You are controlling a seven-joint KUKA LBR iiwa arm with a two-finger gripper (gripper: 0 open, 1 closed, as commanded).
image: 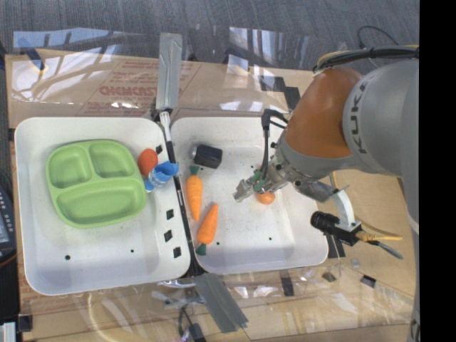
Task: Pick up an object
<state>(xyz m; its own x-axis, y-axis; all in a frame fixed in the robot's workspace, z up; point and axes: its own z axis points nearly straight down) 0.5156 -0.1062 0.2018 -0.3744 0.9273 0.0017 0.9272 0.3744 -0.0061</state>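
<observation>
- Two carrots lie left of the claw.
- A small orange ball touches the claw, just to its right.
- Claw open or closed: cannot tell.

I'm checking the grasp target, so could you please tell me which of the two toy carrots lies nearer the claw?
The lower, tilted carrot, leaning toward the claw. The upright carrot sits farther left, near the divider between the bins.

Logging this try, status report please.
Gripper low in right bin, jaws unreadable. Small orange object beside it. Two carrots lie apart, left.
</observation>
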